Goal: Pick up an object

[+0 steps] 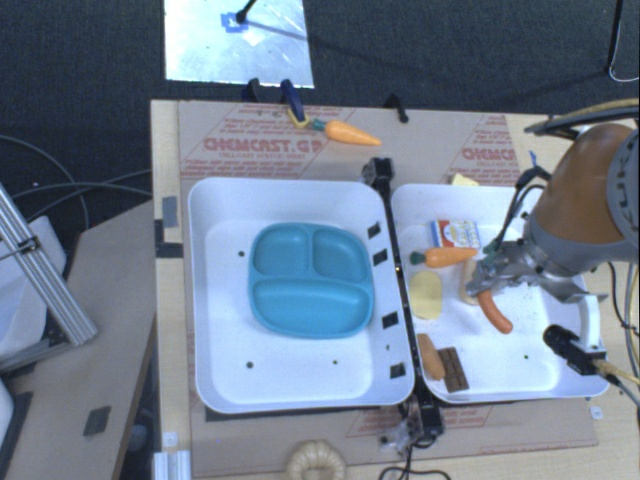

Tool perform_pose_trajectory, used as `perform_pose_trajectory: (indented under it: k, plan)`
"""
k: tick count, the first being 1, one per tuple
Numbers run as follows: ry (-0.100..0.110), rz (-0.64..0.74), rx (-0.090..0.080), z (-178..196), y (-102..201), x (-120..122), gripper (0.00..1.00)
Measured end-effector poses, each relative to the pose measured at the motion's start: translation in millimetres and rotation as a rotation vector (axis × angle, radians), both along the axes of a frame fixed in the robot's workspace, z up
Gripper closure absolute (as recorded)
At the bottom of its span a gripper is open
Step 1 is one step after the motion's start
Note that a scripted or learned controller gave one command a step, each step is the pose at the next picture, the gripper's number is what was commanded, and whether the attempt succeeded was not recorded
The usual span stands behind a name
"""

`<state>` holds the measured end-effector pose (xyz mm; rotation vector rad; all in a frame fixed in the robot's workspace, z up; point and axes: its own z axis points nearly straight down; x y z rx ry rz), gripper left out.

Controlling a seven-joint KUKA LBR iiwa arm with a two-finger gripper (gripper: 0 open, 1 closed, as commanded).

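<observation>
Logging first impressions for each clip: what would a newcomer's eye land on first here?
Probably the blue divided plate, alone in the left bin. Next, the arm's pincer, low in the right bin among small toy foods, right by an orange sausage and a carrot. A second carrot lies outside the bins on the board behind them.
</observation>
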<state>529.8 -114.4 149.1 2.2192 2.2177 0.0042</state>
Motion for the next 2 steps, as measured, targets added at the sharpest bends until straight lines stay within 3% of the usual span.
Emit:
perform_pose_trajectory:
  k: [1, 2]
  plan:
    - [0.000, 0.002, 0.000, 57.6, -8.9, -2.1, 1.00]
    - [0.001, 0.005, 0.001, 76.3, -8.9, -0.9, 1.00]
